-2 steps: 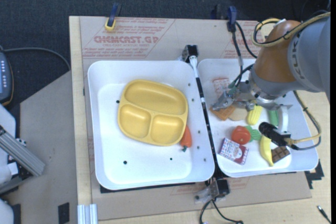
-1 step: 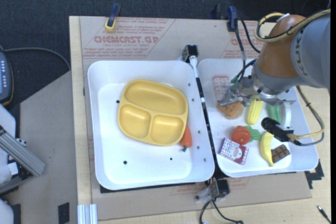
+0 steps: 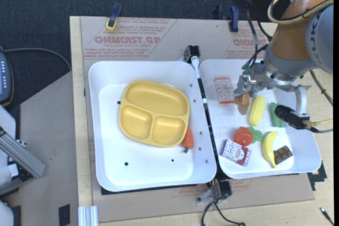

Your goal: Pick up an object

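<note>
Down at the front of the right bin (image 3: 312,159) lie a banana (image 3: 269,146), a small red box (image 3: 234,152) and a tomato (image 3: 244,136). Next to them, the left bin (image 3: 100,114) holds a yellow tray (image 3: 153,113) with a carrot (image 3: 188,138) touching its edge. Farther back, the fingers (image 3: 242,93) reach down beside a corn cob (image 3: 257,109). I cannot tell if they are apart or together.

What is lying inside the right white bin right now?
In the right white bin: a yellow corn cob, red tomato, yellow banana, brown chocolate bar, red-and-white packet, and green item. The hand covers a brownish piece.
</note>
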`<state>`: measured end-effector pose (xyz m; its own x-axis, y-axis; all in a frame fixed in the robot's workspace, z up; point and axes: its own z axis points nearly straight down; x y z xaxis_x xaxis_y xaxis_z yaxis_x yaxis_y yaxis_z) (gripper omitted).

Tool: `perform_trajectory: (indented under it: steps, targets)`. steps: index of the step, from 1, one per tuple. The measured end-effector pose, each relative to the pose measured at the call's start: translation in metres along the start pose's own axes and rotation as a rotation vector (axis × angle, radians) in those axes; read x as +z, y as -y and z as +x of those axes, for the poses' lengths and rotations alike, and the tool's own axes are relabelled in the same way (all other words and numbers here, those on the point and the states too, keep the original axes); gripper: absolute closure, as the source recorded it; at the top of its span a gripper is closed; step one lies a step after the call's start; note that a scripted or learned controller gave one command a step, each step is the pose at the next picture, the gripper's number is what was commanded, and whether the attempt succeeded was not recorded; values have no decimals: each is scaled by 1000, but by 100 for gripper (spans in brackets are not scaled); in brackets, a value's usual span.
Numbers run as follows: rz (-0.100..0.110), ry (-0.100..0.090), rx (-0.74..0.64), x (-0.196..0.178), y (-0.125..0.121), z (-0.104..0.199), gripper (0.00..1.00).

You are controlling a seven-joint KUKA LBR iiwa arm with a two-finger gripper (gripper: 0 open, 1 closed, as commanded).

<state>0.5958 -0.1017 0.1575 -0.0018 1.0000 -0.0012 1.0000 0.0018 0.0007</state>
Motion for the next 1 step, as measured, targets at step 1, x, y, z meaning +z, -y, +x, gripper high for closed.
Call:
perform_trajectory:
  steps: [1]
  targets:
    - [-1, 1, 1, -55, -2, -9, 100]
